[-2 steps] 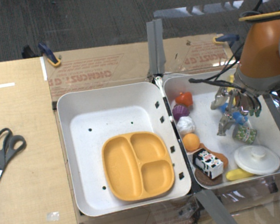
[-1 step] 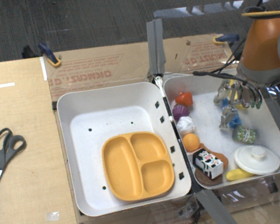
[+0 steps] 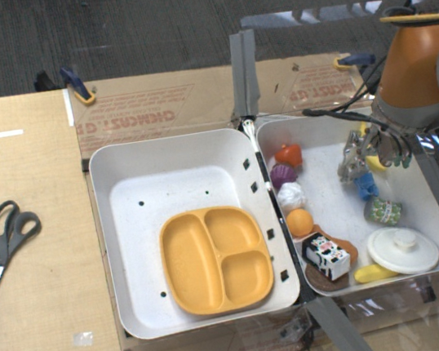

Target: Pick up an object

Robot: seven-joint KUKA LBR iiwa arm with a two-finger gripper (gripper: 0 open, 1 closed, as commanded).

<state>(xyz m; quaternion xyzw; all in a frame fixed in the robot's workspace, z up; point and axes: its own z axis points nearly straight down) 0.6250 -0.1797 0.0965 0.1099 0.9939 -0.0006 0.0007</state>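
Grey end effector (image 3: 357,158) hangs over right bin (image 3: 323,125) nr blue toy (image 3: 366,185); finger state can't tell. Nothing lifted yet, pick not done.

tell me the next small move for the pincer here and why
Probably a short descent. The pincer hangs in the right bin just above a small blue object, with a yellow piece close beside it. Nothing visibly sits between its tips, so lowering onto the blue object seems the likeliest step.
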